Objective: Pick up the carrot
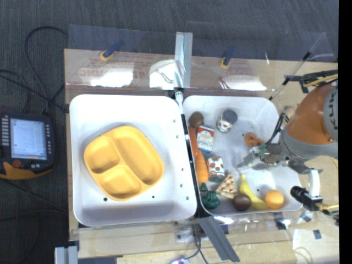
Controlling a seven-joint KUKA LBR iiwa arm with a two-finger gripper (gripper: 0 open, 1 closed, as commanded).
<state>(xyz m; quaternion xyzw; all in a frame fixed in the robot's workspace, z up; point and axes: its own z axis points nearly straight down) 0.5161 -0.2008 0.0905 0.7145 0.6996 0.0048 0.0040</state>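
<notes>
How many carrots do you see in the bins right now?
1. A single long orange carrot lies in the right white bin, along its left wall beside the divider, pointing toward the dark green item. Another could be hidden under the arm.

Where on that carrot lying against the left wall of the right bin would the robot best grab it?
Probably around its middle, coming straight down from above. The carrot lies flat and lengthwise along the bin's left wall, so one finger would have to slip between carrot and wall, the other on the side facing the small carton. Its lower end is crowded by a can and a green item.
</notes>
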